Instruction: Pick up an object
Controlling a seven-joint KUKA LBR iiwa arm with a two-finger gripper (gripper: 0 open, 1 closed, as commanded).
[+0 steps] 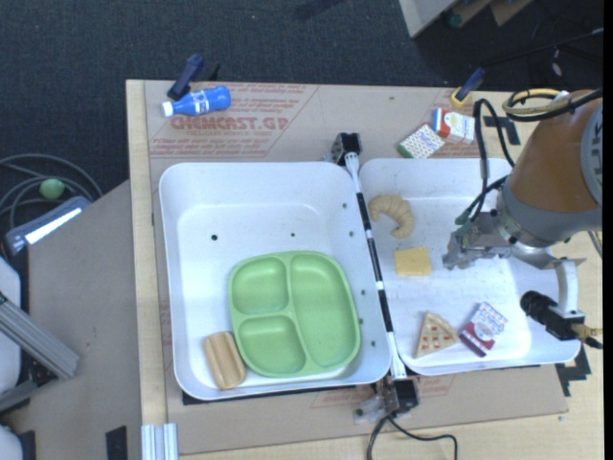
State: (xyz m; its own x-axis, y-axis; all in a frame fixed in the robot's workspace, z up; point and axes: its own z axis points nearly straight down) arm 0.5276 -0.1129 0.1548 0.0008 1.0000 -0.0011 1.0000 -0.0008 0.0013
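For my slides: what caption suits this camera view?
Claw hovering beside a cheese square in the right bin.

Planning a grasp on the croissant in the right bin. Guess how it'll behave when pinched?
The croissant is curved with tapered ends, so it may pivot if pinched off-centre. It looks like toy food, probably light. Lying flat, it is unlikely to roll.

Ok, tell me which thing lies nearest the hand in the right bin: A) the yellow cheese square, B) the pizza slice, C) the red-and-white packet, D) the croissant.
A: the yellow cheese square lies just left of the hand, closer than the croissant above it, or the pizza slice and packet below.
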